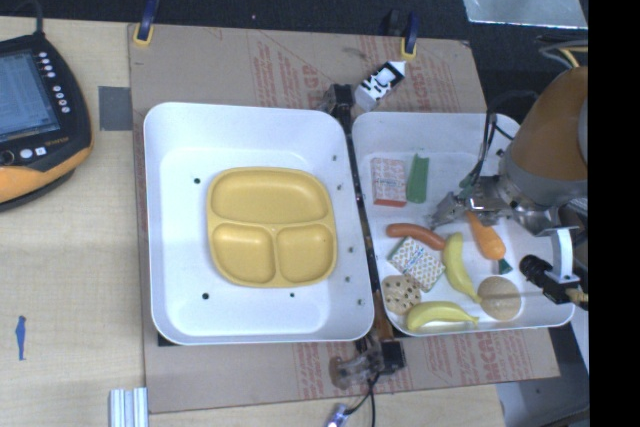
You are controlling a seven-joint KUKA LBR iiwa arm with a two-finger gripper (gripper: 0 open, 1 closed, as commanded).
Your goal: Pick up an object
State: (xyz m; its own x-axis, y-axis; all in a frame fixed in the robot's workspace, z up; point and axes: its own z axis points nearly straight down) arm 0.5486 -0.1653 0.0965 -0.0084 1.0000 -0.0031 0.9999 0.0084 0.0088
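Scanning from the left bin (170,215) with its yellow tray (270,223) to the right bin (440,130), nothing is lifted yet: the pick remains undone. My gripper (462,207) hangs low, its opening impossible to judge, the carrot (486,239) just right of it

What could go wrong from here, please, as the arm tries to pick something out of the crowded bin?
1. The claw hangs over tightly packed toys: the carrot, sausage and banana lie close together, so it may nudge or catch a neighbour instead of its target.
2. A pushed item could slide against the right bin wall and become harder to grasp.
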